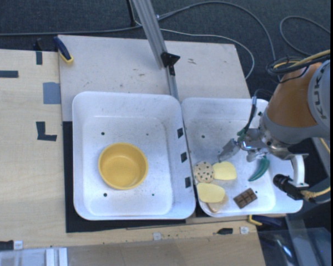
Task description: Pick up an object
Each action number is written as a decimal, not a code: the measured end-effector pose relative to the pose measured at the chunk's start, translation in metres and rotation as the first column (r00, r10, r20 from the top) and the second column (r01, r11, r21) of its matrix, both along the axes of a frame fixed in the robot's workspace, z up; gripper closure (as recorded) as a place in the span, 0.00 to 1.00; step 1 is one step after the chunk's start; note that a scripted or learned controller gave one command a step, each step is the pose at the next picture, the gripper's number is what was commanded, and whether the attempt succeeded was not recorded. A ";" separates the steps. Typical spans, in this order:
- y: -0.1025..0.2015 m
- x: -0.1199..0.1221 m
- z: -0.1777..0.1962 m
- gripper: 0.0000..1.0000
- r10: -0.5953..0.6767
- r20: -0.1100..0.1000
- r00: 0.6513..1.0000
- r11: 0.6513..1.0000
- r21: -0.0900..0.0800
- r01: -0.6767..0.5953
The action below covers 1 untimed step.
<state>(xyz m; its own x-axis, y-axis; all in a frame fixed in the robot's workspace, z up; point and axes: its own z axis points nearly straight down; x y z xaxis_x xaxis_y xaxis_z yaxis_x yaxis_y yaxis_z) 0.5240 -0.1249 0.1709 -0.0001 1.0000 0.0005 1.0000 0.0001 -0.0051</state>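
— Where is your two-finger gripper (232, 148) sitting?

— It's hanging low in the shallow white right bin (211, 111), fingers spread apart and gripping nothing, just beside the pale yellow food piece (225, 172).

— And the rest?

— The speckled round cookie (204, 172) is lying just left of that piece; the yellow plastic bowl (123, 165) is resting in the white left bin (122, 102).

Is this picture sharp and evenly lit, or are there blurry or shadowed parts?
Camera view: lighting is soft and fairly even, with no strong glare on the white bins. The yellow bowl throws only a faint shadow. The whole picture is a little grainy and soft. The small items near the gripper look blurred, so fine detail there is hard to make out.
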 end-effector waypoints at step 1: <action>-0.004 -0.007 -0.060 0.00 0.000 -0.001 1.000 1.000 0.000 0.000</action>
<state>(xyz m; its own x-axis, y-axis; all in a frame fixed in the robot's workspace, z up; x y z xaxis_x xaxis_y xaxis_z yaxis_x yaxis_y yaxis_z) 0.5174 -0.1284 0.1105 0.0001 1.0000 0.0007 1.0000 -0.0001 -0.0057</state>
